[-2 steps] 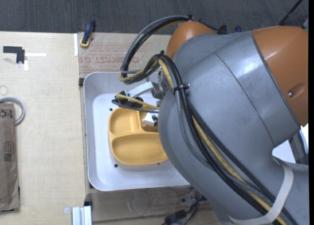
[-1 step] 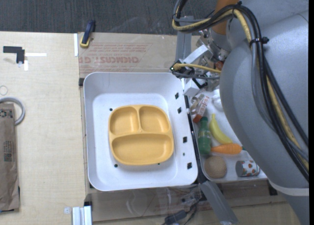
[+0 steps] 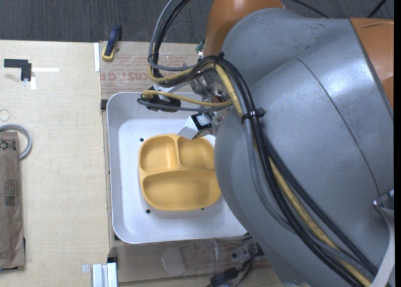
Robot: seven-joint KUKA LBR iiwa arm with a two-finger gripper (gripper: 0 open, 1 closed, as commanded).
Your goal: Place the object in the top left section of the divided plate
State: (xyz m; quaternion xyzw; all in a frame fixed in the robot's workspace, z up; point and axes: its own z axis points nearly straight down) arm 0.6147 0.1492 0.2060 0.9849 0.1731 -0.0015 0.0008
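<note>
Currently the yellow divided plate (image 3: 178, 179) sits in the white bin (image 3: 125, 173). Arm (image 3: 301, 154) overhangs the plate's right side; hand state cannot be told. The object cannot be made out.

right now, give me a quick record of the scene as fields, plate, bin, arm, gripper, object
plate: yellow divided plate, three sections, two small at the top and one large below
plate location: inside the white bin, near its middle
plate contents: no object seen in the visible parts of the sections
arm: grey arm with orange band, covers the right side of the bin and the plate's right edge
gripper: hidden among cables above the plate, state cannot be told
object: not identifiable
</note>
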